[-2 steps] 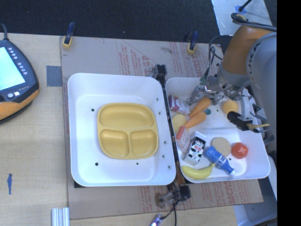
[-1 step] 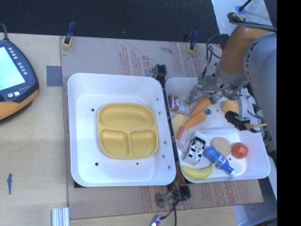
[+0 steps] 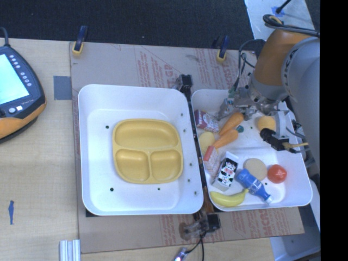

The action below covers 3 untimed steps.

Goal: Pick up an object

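The right bin [image 3: 294, 192] holds several small objects: two orange carrots [image 3: 232, 122] [image 3: 225, 139], a banana [image 3: 228, 199], a blue bottle [image 3: 253, 184], a red tomato [image 3: 277, 173], a cow-print carton [image 3: 227, 172], a tan round piece [image 3: 254, 167], a yellow lemon [image 3: 266, 123] and a snack packet [image 3: 205, 119]. My gripper [image 3: 240, 106] hangs low over the far end of this bin, just above the upper carrot's thick end. The wrist and orange band hide that corner of the bin.
The left bin [image 3: 87, 145] carries a yellow divided plate [image 3: 147, 150]. A handheld pendant [image 3: 13, 91] lies on the bench at far left. Blue-and-yellow clamps [image 3: 79, 40] [image 3: 222, 48] pin the cardboard at the back edge. A black clip [image 3: 186, 82] sits between the bins.
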### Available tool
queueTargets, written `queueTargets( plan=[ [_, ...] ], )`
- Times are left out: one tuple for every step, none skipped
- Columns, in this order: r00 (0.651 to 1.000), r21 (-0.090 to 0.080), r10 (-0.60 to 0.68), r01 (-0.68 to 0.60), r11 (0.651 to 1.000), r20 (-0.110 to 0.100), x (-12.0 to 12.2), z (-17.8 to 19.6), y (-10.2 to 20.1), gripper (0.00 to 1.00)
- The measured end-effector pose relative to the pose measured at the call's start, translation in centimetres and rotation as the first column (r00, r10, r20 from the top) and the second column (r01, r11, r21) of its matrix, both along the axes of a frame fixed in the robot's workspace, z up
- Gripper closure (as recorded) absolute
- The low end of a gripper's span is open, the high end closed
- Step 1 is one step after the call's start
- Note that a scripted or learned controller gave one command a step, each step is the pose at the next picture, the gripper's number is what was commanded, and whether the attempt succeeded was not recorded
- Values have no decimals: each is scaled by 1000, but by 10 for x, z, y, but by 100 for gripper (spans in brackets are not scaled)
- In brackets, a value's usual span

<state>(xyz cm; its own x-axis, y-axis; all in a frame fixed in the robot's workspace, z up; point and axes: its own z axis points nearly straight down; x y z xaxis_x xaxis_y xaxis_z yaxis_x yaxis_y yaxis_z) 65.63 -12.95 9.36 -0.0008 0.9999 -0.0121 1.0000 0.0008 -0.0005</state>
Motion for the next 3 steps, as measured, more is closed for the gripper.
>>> queueTargets(
  plan=[
    [1000,1,1,-1,1000,0,0,0,0,0],
    [1000,6,4,-4,1000,-1,0,-1,-4,0],
    [1000,1,1,-1,1000,1,0,0,-1,0]
  ],
)
